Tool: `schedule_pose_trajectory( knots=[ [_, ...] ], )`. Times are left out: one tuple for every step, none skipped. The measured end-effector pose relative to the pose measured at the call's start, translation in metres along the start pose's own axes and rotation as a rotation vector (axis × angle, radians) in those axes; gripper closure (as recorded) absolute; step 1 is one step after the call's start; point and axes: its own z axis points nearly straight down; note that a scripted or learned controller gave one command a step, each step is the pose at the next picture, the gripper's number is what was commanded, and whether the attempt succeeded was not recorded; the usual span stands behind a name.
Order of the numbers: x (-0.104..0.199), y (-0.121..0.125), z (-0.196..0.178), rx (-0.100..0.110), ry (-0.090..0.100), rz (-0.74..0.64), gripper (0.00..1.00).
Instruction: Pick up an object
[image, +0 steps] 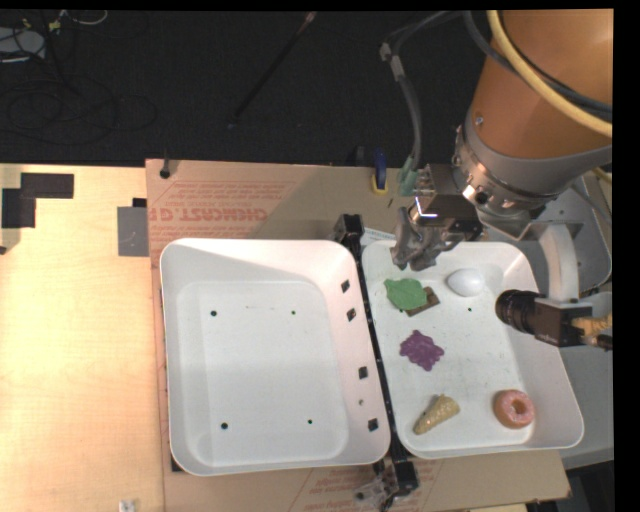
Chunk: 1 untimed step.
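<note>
Claw (415, 255), grip state unclear, hangs just above the green piece (405, 293), whose long axis I cannot tell.

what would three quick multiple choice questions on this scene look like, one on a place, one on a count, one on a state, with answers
1. Which bin holds the loose objects?
A. the right bin
B. the left bin
C. both bins equally

2. How many small objects lie on the right bin's floor?
A. two
B. five
C. nine

3. Where is the hand in relation to the green piece?
A. far over the left bin
B. by the right bin's far edge, just beyond the green piece
C. at the near edge beside the doughnut

Answers:
1. A, since the objects all lie in the right bin.
2. B: the green piece, white egg shape, purple piece, cone and pink doughnut.
3. B, as the hand sits at the bin's far side above the green piece in the view.
</note>
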Motion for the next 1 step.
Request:
schedule_pose_trajectory(
  knots=[
    [0.0305,-0.0205,-0.0579,0.001,0.0,0.002,1.0]
  ],
)
